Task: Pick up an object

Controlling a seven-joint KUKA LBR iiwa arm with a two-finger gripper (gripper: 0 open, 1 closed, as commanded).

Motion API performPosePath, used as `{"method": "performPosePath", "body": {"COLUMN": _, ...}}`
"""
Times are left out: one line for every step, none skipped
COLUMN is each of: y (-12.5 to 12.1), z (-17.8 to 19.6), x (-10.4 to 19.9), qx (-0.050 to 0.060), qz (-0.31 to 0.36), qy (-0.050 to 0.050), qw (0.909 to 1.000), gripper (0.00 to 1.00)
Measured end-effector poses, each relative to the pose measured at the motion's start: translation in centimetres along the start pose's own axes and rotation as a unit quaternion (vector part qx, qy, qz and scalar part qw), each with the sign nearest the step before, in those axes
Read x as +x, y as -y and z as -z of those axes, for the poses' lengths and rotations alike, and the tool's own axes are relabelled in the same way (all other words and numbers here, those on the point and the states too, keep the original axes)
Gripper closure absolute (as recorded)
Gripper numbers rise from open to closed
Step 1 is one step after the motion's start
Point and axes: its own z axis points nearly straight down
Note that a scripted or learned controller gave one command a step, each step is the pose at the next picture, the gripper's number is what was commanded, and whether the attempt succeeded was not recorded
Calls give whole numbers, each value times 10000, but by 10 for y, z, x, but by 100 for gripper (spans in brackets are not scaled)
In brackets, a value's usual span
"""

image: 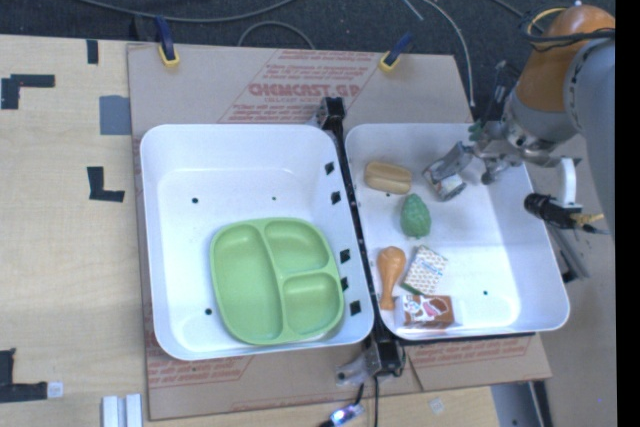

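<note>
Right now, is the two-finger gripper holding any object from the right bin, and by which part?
Nothing is held. The two-finger gripper hovers over bare white floor of the right bin, apart from the tan bread-roll-shaped toy and the green leafy toy.

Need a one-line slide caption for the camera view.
KUKA gripper hovers in the right bin near a bread roll and green toy; green divided plate sits in the left bin.

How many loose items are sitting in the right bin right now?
5. A tan bread roll near the divider at the back, a green leafy piece below it, an orange drumstick, a patterned packet, and a brown box at the front. None looks hidden.
</note>
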Motion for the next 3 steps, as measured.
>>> {"method": "performPosePath", "body": {"y": -3, "z": 17, "x": -1, "qx": -48, "qz": 9, "qy": 18, "qw": 10000, "gripper": 100}}
{"method": "performPosePath", "body": {"y": -2, "z": 79, "x": -4, "qx": -41, "qz": 0, "qy": -5, "qw": 10000, "gripper": 100}}
{"method": "performPosePath", "body": {"y": -4, "z": 121, "x": -2, "qx": -43, "qz": 7, "qy": -4, "qw": 10000, "gripper": 100}}
